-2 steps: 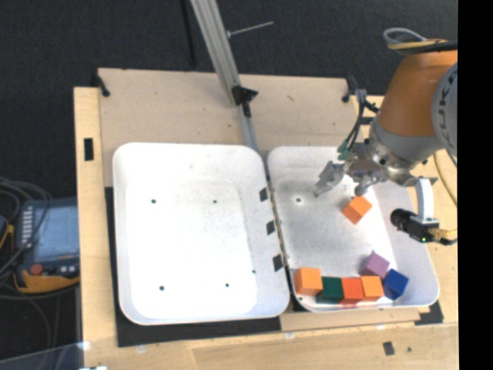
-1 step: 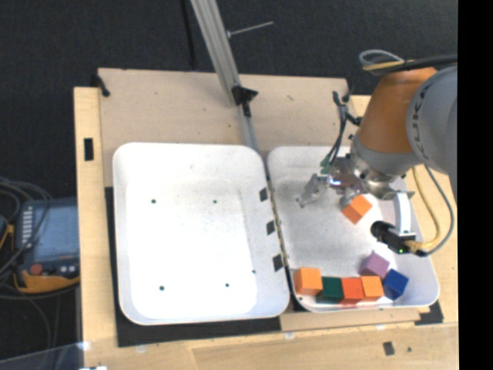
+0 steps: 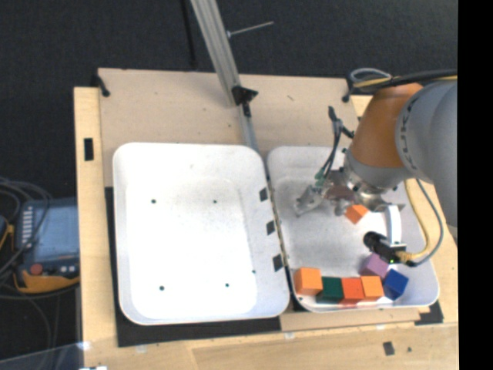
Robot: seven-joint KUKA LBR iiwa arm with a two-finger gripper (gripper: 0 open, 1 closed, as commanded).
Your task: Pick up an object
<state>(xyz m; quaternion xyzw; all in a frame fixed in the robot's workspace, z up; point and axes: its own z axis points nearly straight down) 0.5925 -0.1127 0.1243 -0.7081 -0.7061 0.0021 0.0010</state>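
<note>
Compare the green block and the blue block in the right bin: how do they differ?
The green block sits in the row along the bin's near wall, between two orange blocks; the blue block ends that row at the right corner. The green one lies square to the wall; the blue one looks turned. Both are small cubes of similar size.

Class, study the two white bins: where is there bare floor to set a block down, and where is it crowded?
The left bin has bare floor from wall to wall. In the right bin, the patch beside the shared wall, above the orange block, is free. Its lower edge is crowded with a row of blocks, and the arm covers its upper right.
</note>
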